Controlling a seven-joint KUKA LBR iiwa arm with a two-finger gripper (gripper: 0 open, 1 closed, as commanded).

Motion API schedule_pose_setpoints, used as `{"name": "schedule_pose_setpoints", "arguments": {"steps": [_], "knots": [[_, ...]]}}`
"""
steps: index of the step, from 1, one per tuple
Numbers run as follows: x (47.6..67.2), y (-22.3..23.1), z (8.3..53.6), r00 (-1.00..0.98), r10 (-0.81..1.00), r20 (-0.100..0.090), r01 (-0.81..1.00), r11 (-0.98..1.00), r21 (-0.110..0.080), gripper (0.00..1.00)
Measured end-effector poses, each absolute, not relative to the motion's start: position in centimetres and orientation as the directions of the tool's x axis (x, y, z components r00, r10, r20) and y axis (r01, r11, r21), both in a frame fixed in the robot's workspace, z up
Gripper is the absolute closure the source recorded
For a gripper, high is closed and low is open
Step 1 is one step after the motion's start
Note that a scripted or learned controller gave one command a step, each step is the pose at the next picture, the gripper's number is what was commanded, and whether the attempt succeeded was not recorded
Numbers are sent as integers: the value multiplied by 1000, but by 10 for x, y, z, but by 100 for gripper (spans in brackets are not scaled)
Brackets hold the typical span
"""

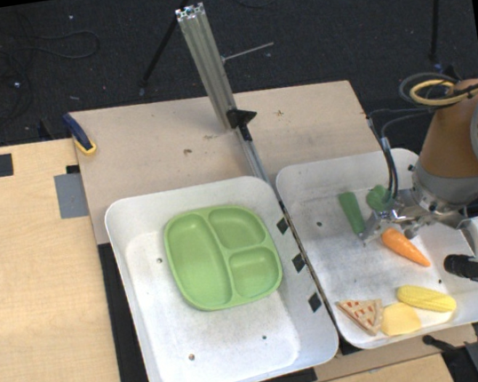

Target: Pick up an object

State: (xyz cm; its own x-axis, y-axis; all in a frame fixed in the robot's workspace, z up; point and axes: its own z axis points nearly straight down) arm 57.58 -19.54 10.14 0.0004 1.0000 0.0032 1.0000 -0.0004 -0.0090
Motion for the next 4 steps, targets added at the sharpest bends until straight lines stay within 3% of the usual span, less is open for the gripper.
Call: {"name": "schedule_pose_setpoints", "arguments": {"steps": [1,4], "knots": [[577,-197,115,3,1000,1,1000,-3,-4,100],[573,-195,275,-2,1000,-2,1000,2,4,100]]}}
